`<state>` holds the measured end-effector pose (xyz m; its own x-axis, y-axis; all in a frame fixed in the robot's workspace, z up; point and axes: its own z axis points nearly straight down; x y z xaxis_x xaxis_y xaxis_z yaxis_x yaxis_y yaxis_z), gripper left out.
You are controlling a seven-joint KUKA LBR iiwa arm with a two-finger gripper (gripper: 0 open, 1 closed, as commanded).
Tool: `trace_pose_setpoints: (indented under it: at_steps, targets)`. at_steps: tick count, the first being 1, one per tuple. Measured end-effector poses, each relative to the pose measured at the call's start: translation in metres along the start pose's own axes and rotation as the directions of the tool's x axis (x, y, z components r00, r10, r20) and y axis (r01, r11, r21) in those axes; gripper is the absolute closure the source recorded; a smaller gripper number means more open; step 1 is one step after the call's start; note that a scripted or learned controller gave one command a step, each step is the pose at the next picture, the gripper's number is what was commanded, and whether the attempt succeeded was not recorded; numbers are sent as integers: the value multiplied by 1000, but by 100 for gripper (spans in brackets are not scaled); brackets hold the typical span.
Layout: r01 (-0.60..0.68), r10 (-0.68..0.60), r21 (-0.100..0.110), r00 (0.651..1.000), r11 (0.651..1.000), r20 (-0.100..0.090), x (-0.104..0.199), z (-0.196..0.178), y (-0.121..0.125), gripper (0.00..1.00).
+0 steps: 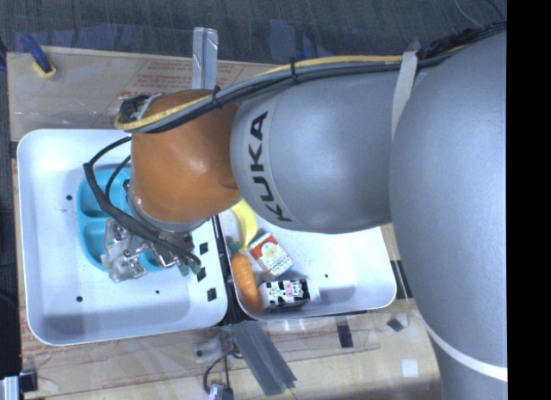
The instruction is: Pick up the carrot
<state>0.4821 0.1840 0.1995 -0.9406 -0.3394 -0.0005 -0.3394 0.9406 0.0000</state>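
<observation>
Carrot (244, 282) lies right of gripper (126, 259).

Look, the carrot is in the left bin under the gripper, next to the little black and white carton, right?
Not quite. The carrot lies in the right bin, not the left one. The camera view shows it by that bin's left wall, next to the little black and white carton. The gripper is over the left bin, apart from the carrot.

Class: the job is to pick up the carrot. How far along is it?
Done: nothing that shows. The carrot lies in the right bin, beside a small carton. In hand: the gripper is over the left bin, above a blue thing. Left: cross over, grasp, lift.
</observation>
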Motion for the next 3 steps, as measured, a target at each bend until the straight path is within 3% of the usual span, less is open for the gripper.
trace_pose_setpoints:
  at_steps: [2, 3]
  targets:
    - [8, -8, 0, 1000, 1000, 3, -2, -21, 1, 100]
    - [-32, 32, 1, 999, 999, 1, -6, -60, -20, 100]
